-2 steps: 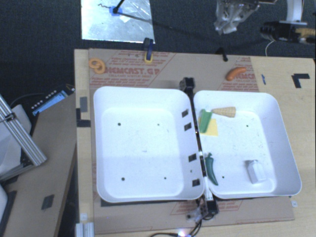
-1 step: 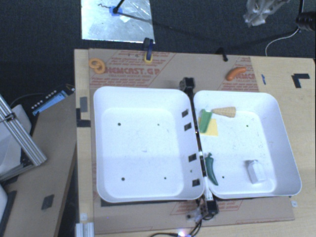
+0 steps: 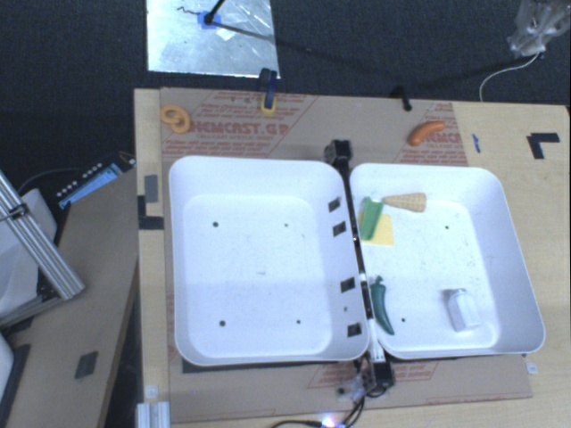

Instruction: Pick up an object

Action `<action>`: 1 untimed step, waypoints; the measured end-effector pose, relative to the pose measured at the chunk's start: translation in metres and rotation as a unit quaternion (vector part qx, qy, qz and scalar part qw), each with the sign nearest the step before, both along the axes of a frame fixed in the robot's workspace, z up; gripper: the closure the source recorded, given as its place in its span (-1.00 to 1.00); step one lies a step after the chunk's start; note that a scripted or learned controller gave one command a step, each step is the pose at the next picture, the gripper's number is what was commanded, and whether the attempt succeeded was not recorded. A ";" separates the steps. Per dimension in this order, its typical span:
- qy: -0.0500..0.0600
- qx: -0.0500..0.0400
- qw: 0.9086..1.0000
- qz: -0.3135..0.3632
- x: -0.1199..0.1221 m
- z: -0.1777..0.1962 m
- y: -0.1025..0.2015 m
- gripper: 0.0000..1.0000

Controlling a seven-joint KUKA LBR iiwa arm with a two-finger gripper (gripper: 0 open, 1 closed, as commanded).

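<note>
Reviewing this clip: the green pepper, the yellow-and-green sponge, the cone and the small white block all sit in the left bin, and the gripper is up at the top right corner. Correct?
Not quite. The camera view shows the green pepper, sponge, cone and white block all in the right bin, not the left. The gripper is indeed at the top right corner.

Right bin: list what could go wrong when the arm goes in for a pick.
1. The green pepper lies tight against the right bin's left wall, by the divider; a descent there could strike the wall.
2. The green-and-yellow sponge and the cone sit close together, so a grab at one may nudge the other.
3. The small white block blends with the white floor and may be hard to locate.
The gripper is far off, at the view's upper right.
</note>
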State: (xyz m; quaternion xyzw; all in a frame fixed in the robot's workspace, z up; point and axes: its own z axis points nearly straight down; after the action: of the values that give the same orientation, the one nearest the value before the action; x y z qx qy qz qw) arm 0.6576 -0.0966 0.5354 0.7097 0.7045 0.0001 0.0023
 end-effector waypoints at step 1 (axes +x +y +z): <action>0.002 0.000 1.000 0.000 0.010 -0.042 -0.107 1.00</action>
State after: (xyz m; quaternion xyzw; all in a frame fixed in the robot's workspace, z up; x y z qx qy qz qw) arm 0.6677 -0.2034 0.4937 0.7097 0.7045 -0.0011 0.0012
